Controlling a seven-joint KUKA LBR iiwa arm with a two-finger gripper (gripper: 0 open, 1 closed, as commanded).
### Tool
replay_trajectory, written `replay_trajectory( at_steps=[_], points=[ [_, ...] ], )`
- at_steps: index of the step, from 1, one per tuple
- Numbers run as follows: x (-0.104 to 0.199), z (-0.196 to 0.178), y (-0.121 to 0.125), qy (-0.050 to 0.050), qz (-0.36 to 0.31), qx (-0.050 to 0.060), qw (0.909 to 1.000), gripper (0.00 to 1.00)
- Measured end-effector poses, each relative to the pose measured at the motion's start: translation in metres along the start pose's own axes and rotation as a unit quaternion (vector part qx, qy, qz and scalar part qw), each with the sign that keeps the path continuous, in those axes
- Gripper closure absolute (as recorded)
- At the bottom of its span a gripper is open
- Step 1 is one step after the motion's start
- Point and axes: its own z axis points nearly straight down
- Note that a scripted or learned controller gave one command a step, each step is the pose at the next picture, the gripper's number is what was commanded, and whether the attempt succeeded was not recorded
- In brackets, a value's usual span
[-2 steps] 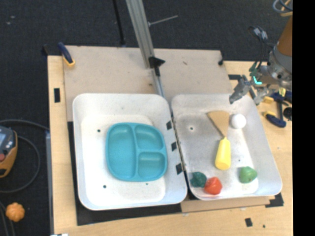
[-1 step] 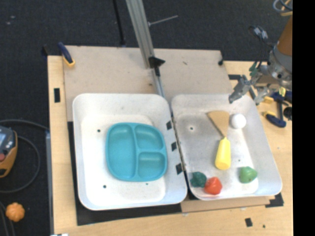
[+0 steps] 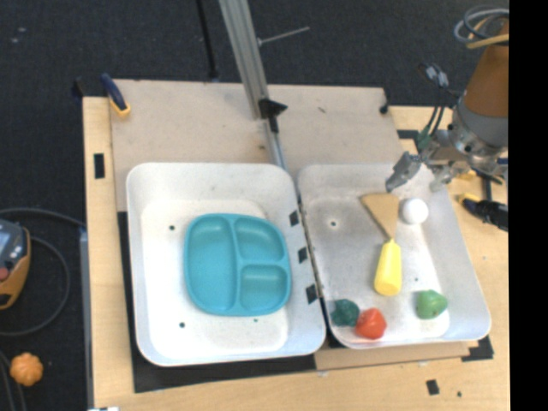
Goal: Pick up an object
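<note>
Camera view shows the gripper [image 3: 417, 171], its jaws too blurry to tell, near the small white ball [image 3: 414, 211], which looks light, smooth and likely to roll, so pinch its middle.

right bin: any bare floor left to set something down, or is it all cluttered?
Right bin: bare along its left side, between the shared divider and the yellow bottle. Crowded on the right: tan wedge, white ball, and along the near edge the teal piece, red piece and green piece. The pincer sits over the far right corner.
</note>
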Motion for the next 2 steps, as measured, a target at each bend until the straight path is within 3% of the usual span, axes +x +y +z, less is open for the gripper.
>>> replay_trajectory(
  at_steps=[2],
  points=[
    [-0.008,0.124,-0.006,0.000,0.001,0.001,1.0000,0.00]
  ],
)
